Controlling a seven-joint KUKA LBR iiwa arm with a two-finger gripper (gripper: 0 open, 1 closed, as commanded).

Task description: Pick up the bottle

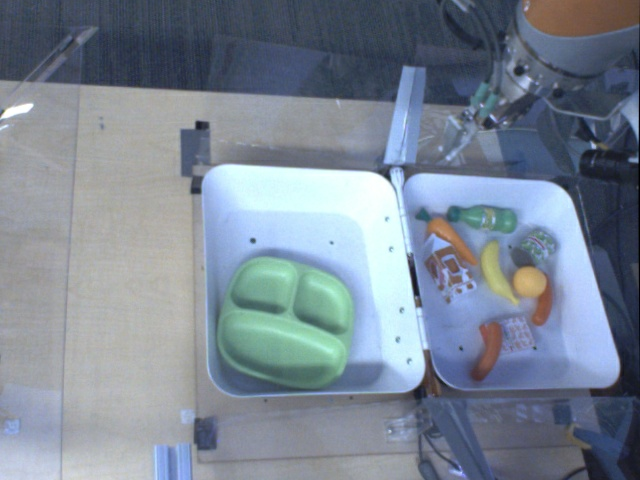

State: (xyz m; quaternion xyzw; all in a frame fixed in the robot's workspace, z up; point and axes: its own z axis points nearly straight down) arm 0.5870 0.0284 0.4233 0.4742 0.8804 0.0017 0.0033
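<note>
The bottle (483,218) is green with a yellow label. It lies on its side near the back wall of the right bin (585,268), cap pointing left. My gripper (465,133) hangs off the grey wrist with the orange band, above the bench just behind the right bin's back edge. It is up and slightly left of the bottle, well apart from it, and holds nothing that I can see.
A carrot (450,240), a small carton (450,268), a banana (497,271), an orange (530,283), a green can (537,246) and a sausage (487,348) crowd the right bin. The left bin (300,198) holds a green divided plate (287,320). A metal post (405,118) stands behind the bins.
</note>
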